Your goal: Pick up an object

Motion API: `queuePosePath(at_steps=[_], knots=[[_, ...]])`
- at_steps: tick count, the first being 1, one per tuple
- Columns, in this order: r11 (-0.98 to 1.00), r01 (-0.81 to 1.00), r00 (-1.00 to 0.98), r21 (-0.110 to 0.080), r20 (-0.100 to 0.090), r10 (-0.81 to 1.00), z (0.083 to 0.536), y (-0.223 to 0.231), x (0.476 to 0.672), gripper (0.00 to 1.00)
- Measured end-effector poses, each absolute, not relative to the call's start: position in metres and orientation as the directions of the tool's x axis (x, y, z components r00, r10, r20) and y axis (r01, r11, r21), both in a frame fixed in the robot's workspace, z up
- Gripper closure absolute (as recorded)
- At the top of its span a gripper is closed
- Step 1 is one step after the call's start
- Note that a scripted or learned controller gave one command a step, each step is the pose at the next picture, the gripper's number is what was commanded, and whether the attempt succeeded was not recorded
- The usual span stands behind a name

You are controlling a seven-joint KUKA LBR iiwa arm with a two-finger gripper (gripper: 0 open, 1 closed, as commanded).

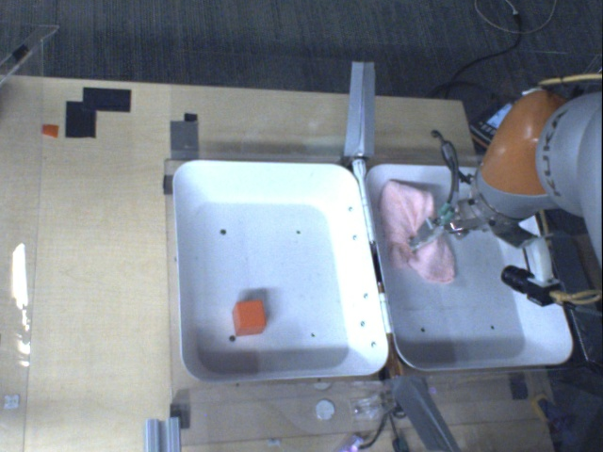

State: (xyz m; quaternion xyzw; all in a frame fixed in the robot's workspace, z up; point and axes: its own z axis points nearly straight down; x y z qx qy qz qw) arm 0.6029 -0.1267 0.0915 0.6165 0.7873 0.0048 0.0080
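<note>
Hand [435, 231] low over right bin [490, 342], tips at right edge of pink cloth [412, 226], touching it. Finger spread too small and blurred to judge; grip on cloth cannot be told. Cloth lies crumpled in right bin's upper left part. Orange block [250, 317] sits in left bin [273, 196], lower left, well apart from hand.
</note>
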Motion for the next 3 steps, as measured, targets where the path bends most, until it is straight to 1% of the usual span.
queuePosePath(at_steps=[1,2,3], knots=[[0.271,0.962,-0.271,0.018,-0.007,0.963,0.092,-0.097,0.572,0.0],[0.274,0.961,-0.274,0.026,-0.008,0.962,0.105,-0.095,0.575,1.0],[0.099,0.995,-0.099,0.008,-0.002,0.995,0.186,-0.066,0.627,1.0]])
